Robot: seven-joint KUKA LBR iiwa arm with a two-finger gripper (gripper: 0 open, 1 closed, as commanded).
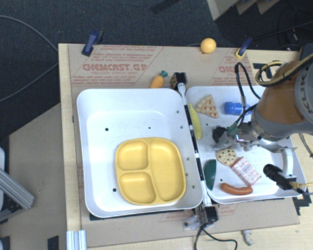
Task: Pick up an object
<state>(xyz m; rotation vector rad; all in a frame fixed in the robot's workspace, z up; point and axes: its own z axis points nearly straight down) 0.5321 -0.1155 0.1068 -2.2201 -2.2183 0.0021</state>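
Observation:
The right bin holds several toy foods. Among them are a pizza slice, a blue cup, a yellow banana along the left wall, and a chocolate-chip cookie. There are also a pink wafer packet, a red sausage and a dark green vegetable. My gripper hangs low over the middle of this bin, just above the cookie and below the blue cup. A small black round thing sits right at its left side. Nothing visibly hangs from the gripper.
The left bin carries a yellow divided plate. On the bench behind the bins lie a small orange carrot and an orange ball. Blue clamps grip the board's far edge. My arm covers the right bin's right side.

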